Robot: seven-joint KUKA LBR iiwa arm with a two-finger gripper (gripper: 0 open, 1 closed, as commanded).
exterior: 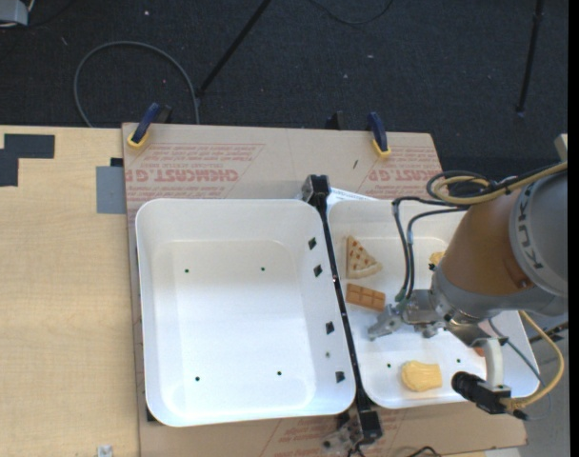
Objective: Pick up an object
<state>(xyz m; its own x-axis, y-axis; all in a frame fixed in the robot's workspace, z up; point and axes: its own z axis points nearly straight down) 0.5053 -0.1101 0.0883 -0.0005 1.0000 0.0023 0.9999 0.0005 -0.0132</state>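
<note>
- The gripper point(383, 327) hangs low in the right bin point(385, 398), just below the waffle piece point(365, 298); I cannot tell its state.
- Nothing is lifted; the pizza slice point(359, 256) and yellow lump point(421, 377) lie untouched.

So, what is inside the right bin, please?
The right bin holds a waffle-like wedge, a brown rectangular piece and a yellow lump. The end effector is low inside it. The arm covers the bin's right part.
</note>
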